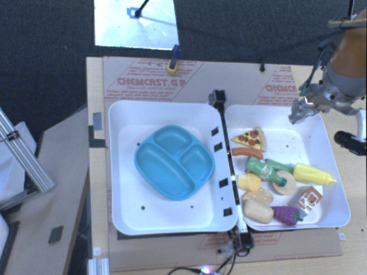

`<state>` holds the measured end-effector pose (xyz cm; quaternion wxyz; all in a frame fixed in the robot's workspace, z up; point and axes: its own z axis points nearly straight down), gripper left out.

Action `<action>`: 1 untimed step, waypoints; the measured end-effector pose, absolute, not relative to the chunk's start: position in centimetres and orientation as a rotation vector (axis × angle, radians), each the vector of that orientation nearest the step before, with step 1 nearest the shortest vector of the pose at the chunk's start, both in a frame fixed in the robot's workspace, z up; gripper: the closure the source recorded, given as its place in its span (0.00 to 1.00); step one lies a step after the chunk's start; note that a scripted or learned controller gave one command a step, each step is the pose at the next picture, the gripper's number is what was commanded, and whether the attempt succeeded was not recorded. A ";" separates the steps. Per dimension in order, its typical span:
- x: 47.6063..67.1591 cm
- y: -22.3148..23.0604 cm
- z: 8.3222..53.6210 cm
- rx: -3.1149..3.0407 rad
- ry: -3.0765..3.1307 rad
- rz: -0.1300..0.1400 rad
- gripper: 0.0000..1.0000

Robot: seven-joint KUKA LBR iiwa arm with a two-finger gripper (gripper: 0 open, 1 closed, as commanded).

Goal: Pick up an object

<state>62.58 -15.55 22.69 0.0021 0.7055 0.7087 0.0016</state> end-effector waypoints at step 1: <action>60.9 -10.9 23.7 2.212 2.231 0.004 1.00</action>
